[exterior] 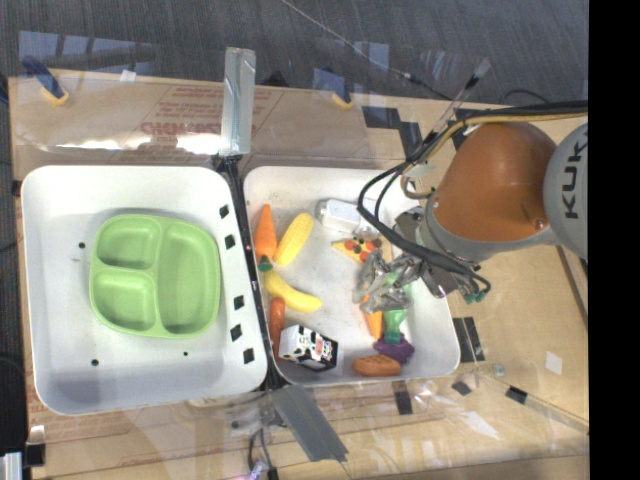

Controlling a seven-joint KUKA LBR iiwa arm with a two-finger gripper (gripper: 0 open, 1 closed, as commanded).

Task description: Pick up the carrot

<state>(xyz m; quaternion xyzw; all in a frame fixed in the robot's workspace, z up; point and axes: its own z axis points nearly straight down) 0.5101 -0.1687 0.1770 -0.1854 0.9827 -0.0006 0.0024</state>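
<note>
left bin (60, 358): one green divided plate (156, 274), three compartments, nothing in them. sits flat, roughly centered.

right bin (300, 183): all the clutter. carrot (264, 236) lies along the left wall near the top, orange body with the green end pointing down. corn cob (294, 239) just beside it to the right, tilted. banana (291, 293) below both. a reddish piece (277, 318) under the banana against the left wall. black and white carton (307, 347) at the bottom edge. brown bread-like piece (376, 365) at the bottom right, purple item (395, 349) touching it from above.

my gripper (383, 283) is down in the right half of the right bin, over a small orange and green piece (385, 322). carrot is well apart from me, across the bin. cannot tell how my fingers stand, too much cable and metal blur there.
</note>
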